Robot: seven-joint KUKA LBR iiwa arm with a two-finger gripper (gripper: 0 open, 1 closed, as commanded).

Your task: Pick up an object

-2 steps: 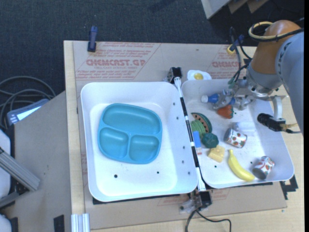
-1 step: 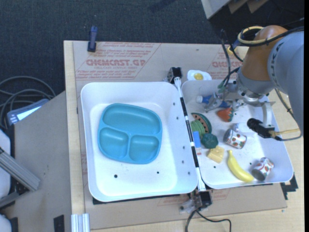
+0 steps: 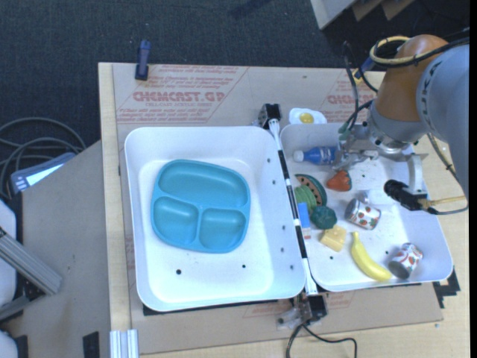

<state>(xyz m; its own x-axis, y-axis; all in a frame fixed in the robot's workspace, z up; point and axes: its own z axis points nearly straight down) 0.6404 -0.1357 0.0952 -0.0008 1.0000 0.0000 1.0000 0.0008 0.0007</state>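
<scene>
Just below the claw [image 3: 349,157], a strawberry [image 3: 340,180]

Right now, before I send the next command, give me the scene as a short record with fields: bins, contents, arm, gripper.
left bin: holds a blue divided plate
right bin: banana, cheese wedge, watermelon slice, dark green item, red strawberry-like item, blue bottle, two patterned cups and
arm: reaches in from the right, over the right bin's far end
gripper: low by the bottle and the red item; finger state unclear
held: nothing seen between fingers
</scene>
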